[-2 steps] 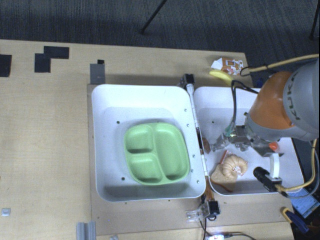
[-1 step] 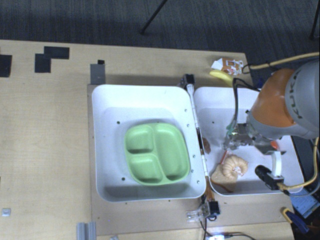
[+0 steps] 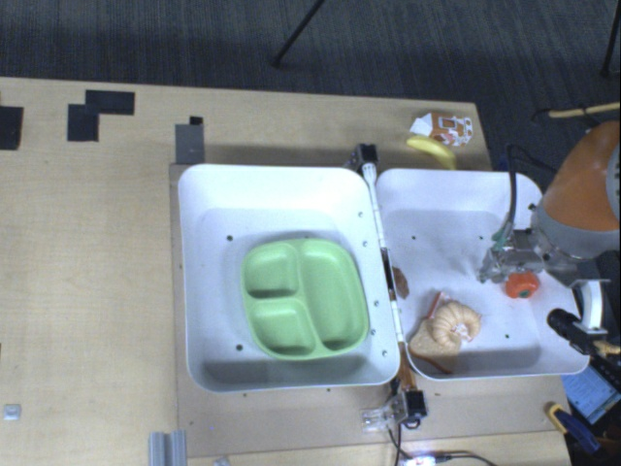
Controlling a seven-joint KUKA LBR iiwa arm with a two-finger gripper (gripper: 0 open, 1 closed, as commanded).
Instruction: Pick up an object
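Note:
My gripper (image 3: 499, 263) hangs low over the right side of the right bin (image 3: 437, 202), below the grey wrist and the orange band (image 3: 588, 178). A small orange-red object (image 3: 522, 285) lies on the bin floor just right of and below the gripper tip, touching or nearly touching it. A tan, bread-like object (image 3: 446, 326) with a reddish wrapper edge rests at the bin's front left. A small brown piece (image 3: 400, 282) lies against the left wall of that bin.
The left bin (image 3: 209, 260) holds a green divided plate (image 3: 305, 297). A yellow item and a white-orange packet (image 3: 441, 130) lie on the bench behind the right bin. Cables and clips sit at the front edge (image 3: 403, 411).

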